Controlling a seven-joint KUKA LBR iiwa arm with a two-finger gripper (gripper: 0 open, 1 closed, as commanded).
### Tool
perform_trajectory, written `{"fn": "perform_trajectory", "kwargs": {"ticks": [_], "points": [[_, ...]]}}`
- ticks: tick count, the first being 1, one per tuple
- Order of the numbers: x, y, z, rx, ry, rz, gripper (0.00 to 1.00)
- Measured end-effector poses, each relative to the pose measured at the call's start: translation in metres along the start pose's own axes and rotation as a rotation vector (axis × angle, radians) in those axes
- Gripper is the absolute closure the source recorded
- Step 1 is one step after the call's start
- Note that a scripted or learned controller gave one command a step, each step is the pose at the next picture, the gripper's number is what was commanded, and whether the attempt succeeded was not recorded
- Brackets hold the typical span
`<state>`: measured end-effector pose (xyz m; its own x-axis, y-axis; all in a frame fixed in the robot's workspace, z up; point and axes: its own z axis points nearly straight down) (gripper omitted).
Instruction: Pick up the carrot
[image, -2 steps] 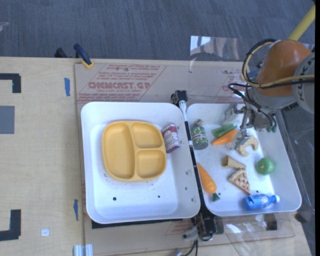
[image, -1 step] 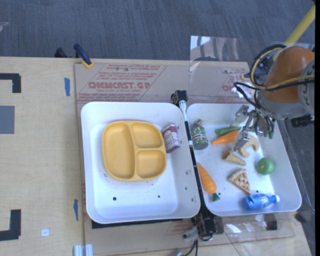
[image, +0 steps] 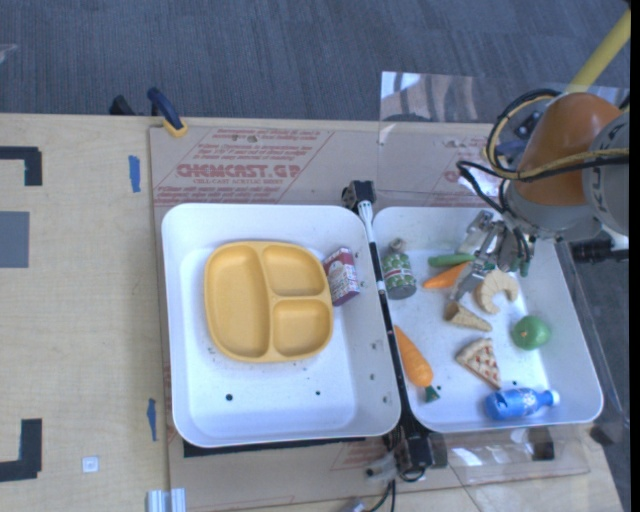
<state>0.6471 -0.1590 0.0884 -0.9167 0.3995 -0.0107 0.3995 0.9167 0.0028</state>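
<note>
A long orange carrot (image: 412, 358) with a green stem end lies along the left wall of the right bin (image: 585, 375), pointing toward the front. A smaller orange carrot-like piece (image: 444, 277) lies further back, with a green pod (image: 450, 261) just behind it. My gripper (image: 482, 265) hangs low over the back of the right bin, just right of that smaller orange piece and well behind the long carrot. I see nothing held in it.
Also in the right bin are a green can (image: 398, 272), bread pieces (image: 497, 288), a pizza slice (image: 480, 361), a green fruit (image: 530, 332) and a blue bottle (image: 520, 402). The left bin (image: 190, 400) holds a yellow divided plate (image: 228, 290) and a red can (image: 342, 275).
</note>
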Motion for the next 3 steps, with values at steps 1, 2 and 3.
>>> {"fn": "perform_trajectory", "kwargs": {"ticks": [1, 2, 3], "points": [[-0.004, 0.002, -0.015, -0.001, -0.013, -0.003, 1.00], [0.076, -0.064, -0.004, 0.001, -0.004, -0.287, 1.00], [0.076, -0.064, -0.003, 0.000, -0.004, -0.288, 0.00]]}}
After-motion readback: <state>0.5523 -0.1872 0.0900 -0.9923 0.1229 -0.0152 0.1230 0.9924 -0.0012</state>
